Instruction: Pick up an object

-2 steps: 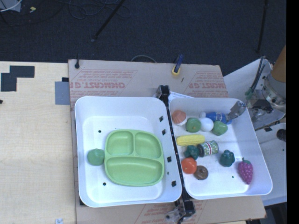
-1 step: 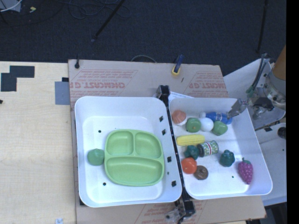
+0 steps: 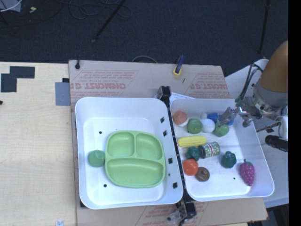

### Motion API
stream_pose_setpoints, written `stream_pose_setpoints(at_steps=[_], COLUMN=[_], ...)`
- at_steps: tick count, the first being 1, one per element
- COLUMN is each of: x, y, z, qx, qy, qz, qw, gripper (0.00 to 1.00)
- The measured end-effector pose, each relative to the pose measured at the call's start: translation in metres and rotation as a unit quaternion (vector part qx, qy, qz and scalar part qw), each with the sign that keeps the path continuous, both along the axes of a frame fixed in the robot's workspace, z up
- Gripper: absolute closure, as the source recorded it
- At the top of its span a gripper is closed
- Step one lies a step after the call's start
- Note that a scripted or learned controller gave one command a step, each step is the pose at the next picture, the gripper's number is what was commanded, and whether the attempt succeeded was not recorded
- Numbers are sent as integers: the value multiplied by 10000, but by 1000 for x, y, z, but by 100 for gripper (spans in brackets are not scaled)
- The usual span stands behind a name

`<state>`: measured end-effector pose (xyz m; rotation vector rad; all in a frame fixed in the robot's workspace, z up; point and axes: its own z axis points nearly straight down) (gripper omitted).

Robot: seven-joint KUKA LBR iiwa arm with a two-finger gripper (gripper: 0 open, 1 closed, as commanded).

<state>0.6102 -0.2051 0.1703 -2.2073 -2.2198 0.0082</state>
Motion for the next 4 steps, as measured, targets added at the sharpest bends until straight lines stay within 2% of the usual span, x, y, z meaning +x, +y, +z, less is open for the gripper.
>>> stream_pose_setpoints(at_steps=[2, 3, 4], x=[-8, -8, -18], y=[6, 6, 3], z=[-88, -79, -36], qx=[-9, 4, -11], qy=[-20, 1, -34], qz=[-8, -2, -49], qw=[10000, 10000, 10000], gripper=[0, 100, 100])
